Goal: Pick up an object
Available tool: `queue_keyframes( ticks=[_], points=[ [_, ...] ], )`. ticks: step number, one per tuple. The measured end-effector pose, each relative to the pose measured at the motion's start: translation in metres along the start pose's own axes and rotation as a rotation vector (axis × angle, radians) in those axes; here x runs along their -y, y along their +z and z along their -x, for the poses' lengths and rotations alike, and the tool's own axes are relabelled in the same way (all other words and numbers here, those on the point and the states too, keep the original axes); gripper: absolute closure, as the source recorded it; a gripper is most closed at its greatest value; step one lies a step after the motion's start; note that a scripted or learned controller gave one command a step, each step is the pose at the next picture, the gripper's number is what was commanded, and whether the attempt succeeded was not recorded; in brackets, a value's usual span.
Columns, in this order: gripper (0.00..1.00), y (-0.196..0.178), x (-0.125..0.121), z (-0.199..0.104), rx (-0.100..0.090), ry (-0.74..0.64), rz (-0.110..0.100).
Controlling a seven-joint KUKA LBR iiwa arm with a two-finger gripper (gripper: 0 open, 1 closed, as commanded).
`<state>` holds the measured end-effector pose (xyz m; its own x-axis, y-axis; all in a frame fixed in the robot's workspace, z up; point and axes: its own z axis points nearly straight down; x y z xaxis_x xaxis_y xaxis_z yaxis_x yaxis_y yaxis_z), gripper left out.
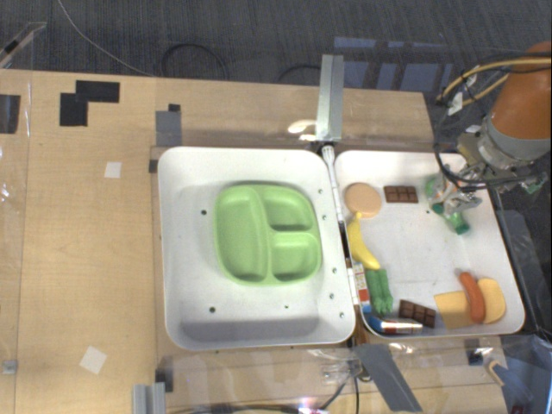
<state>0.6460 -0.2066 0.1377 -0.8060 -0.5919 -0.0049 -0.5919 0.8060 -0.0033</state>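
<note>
My gripper [454, 198] hangs over the far right corner of the right bin [416, 247], below the grey wrist with its orange band. A small green object [459, 221] lies right under it, partly covered by the gripper; I cannot make out whether it is held. Other items in this bin are a tan round cookie [363, 198], a dark chocolate bar [399, 194], a yellow banana [361, 248], a green pickle [379, 290], a second chocolate piece [417, 313], a red sausage [472, 297] and a yellow wedge [452, 307].
The left bin [185, 257] holds a light green divided plate [264, 231]. A metal divider post [331, 102] stands between the bins at the back. Cables loop behind the arm at the upper right. A red-tipped pen [397, 326] lies at the right bin's front edge.
</note>
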Motion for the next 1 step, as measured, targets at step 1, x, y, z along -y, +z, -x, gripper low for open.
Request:
queue_keyframes(
  ticks=[1],
  points=[
    [1.0, -0.114, -0.0218, 0.0363, 0.014, 0.083, -0.013]
  ],
)
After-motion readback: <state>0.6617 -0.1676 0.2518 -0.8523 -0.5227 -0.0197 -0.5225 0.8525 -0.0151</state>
